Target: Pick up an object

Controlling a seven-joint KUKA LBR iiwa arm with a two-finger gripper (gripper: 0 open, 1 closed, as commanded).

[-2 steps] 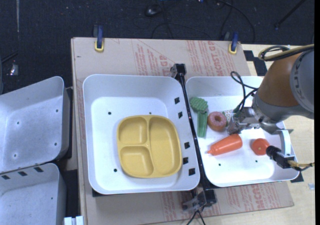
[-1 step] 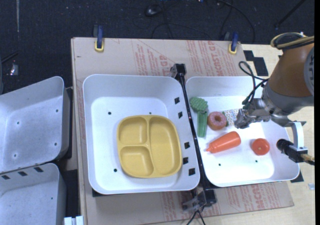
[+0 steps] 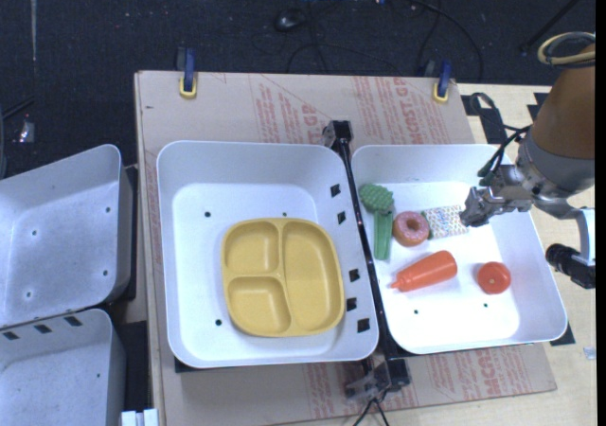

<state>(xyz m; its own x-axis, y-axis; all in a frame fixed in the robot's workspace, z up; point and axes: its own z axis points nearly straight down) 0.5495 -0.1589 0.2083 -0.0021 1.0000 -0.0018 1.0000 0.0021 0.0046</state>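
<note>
Two bins side by side on a bench (image 3: 256, 102): left bin (image 3: 189, 168), right bin (image 3: 540, 320), touching along a central divider. In the left bin, a three-compartment tray (image 3: 282, 275), near the middle. In the right bin, a brush-like item (image 3: 379, 216) at the left, just beside the divider; to its right, a doughnut (image 3: 411, 228), touching or nearly touching it. Right of the doughnut, a small speckled block (image 3: 443, 221), possibly a sponge. In front of these, a carrot (image 3: 426, 272), lying tilted; to its right, apart, a tomato (image 3: 493, 276). Above the block's right end, the gripper (image 3: 473, 209), reaching in from the right.
</note>
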